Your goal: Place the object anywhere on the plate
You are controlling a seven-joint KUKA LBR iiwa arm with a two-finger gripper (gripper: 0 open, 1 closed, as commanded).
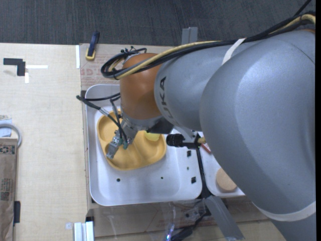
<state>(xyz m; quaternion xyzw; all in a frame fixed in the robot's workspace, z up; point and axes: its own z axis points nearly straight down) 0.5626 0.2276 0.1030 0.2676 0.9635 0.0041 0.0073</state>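
**Pincer low over the yellow plate, its load uncertain**

At the far left a brown carton point(7, 169) lies on the pale desk point(45, 134); its print is too small to read. Faint red lettering on the cardboard strip point(93, 74) above the left bin point(150, 190) is equally illegible.

Inside that bin sits the yellow plate point(135, 157), which looks like thin, light plastic. The pincer point(117, 145) hangs just over the plate's left half. Whether it is open or closed on anything cannot be told from this angle.

Just to its right, a small brighter yellow piece point(150, 135) rests on the plate's upper edge, tucked under the wrist. I judge this to be the task's object, though the arm point(241, 109) hides much of it. It looks small, light and smooth, so probably slippery. A pinch across its narrow middle would suit it best.

On the arm, beside the orange band, part of the maker's lettering shows: "KU" is readable.

Further right, a tan round thing point(226, 181) lies in the right bin point(214, 191), well apart from the plate.
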